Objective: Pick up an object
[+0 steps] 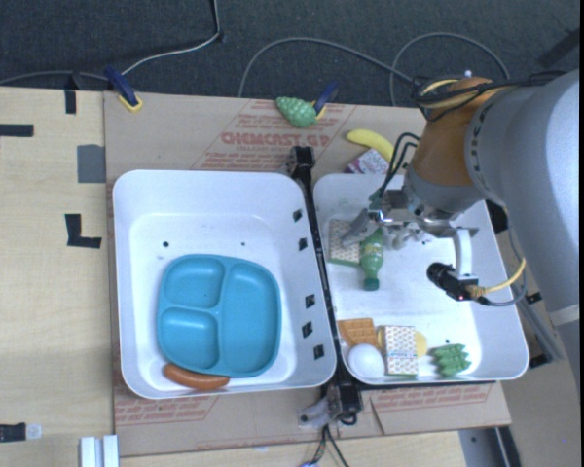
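Observation:
My gripper (382, 230) hangs over the upper middle of the right bin (501, 305), its metal fingers (363, 226) spread open with nothing between them. Just below its tips a small green bottle (371, 265) lies on the bin floor, its top close to the fingers. To the bottle's left a patterned flat card (345, 242) is partly under the gripper. Along the bin's front edge sit an orange cracker (357, 331), a white egg (366, 360), a patterned square (401, 349) and a green toy (452, 359).
The left bin (136, 261) holds a blue divided plate (219, 313) and a sausage (196, 377) at its front. A banana (370, 142) and a green toy (297, 111) lie on cardboard behind the bins. A black cable end (453, 280) hangs off the arm.

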Available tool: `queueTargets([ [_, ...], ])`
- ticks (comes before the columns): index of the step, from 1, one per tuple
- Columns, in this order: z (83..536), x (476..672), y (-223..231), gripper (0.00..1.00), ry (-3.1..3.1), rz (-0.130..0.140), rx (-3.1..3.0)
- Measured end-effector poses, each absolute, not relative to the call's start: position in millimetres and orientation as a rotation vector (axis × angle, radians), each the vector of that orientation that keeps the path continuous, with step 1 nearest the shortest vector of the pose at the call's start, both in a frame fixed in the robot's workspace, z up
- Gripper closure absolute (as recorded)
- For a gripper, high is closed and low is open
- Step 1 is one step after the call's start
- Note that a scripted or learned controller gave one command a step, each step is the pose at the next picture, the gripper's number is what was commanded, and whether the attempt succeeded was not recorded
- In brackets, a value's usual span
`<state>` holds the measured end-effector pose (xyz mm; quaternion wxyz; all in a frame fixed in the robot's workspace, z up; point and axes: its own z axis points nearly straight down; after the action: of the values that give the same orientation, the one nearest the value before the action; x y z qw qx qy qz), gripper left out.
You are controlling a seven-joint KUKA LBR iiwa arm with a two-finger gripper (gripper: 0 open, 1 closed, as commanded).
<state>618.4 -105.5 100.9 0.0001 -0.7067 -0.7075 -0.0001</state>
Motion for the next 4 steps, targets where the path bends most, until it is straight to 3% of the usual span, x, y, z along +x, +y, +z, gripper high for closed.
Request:
queueTargets([
  [1, 90.7, 578.5, -98.7, 0.0, -2.231, -0.018, -2.231],
  [2, 100.5, 578.6, -96.5, 1.0, -2.228, -0.019, -2.224],
  [3, 183.3, 581.1, -126.2, 1.0, -2.223, 0.001, -2.223],
  [4, 183.8, 632.3, -72.9, 1.0, -2.223, 0.0, -2.218],
])
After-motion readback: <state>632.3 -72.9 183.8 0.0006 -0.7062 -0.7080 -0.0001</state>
